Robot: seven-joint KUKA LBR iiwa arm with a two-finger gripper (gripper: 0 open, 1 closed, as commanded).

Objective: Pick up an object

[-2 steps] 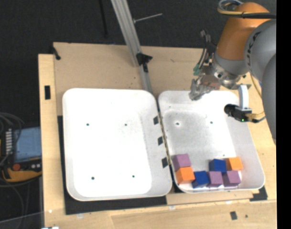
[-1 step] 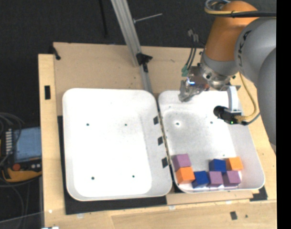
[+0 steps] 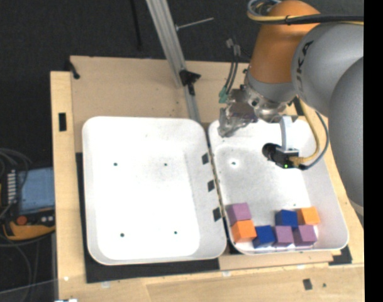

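Dark flooring surrounds a pale wooden bench (image 3: pixel 62 187) bearing two shallow white bins side by side. Reaching in from the right, the grey arm (image 3: pixel 333 74) with its orange band bends down over the far edge of the right bin (image 3: pixel 317 168), its gripper (image 3: pixel 229 126) hanging at that bin's far left corner, close to the rim shared with the left bin (image 3: pixel 141 187); whether the pincer is apart or together cannot be told from this angle, and nothing shows between its tips. Seven blocks cluster along the right bin's near edge: three purple blocks (image 3: pixel 239 212), two orange blocks (image 3: pixel 244 230) and two blue blocks (image 3: pixel 265 235), several touching, all well apart from the gripper. A slanted metal rail (image 3: pixel 169 43) rises behind the bins.
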